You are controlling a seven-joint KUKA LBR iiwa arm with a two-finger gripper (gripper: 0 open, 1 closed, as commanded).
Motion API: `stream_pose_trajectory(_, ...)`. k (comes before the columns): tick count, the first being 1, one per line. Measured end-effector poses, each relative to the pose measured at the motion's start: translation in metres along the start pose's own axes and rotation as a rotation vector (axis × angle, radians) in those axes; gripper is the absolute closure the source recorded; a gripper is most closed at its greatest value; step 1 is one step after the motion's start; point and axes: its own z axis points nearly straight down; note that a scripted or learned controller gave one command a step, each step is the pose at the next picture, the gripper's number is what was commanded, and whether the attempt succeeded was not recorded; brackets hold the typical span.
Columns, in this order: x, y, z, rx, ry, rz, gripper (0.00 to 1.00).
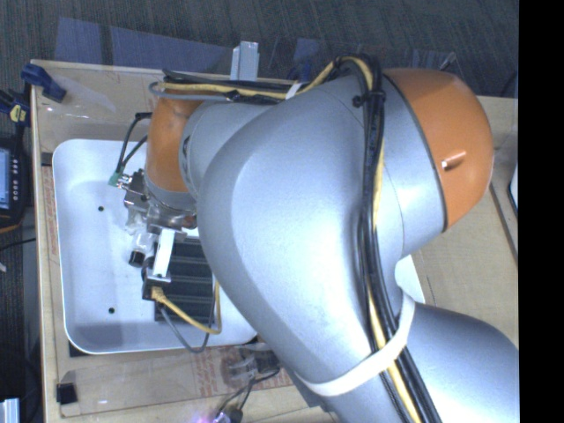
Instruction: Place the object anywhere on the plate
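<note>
My gripper (pixel 141 247) hangs low over the left white bin (pixel 79 236), near the bin's middle, pointing down toward its floor. Just right of it is its black ribbed body (pixel 187 276), with a yellow cable looping underneath. The grey arm (pixel 300 236) and its orange band (pixel 441 148) fill the centre and right of the camera view and hide whatever lies beneath them. A small dark piece (pixel 137 257) sits at the gripper's tip; I cannot tell whether it is an object or part of the gripper.
The bin floor left of the gripper shows two small dark specks (pixel 112 310). A blue clamp (pixel 40 82) sits at the bench's top left corner. A black device (pixel 12 179) is at the left edge. A sliver of another white bin (pixel 514 192) shows at the right.
</note>
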Motion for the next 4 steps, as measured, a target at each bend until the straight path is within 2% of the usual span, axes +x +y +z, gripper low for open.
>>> stream_pose_trajectory(1, 0.002, 0.04, 0.001, 0.003, 0.001, 0.413, 1.0)
stream_pose_trajectory(2, -0.07, 0.065, -0.105, -0.001, 0.002, -0.165, 1.0)
stream_pose_trajectory(3, -0.132, 0.001, -0.098, 0.005, -0.001, 0.073, 1.0)
stream_pose_trajectory(4, -0.037, 0.046, -0.098, 0.003, 0.0, 0.04, 1.0)
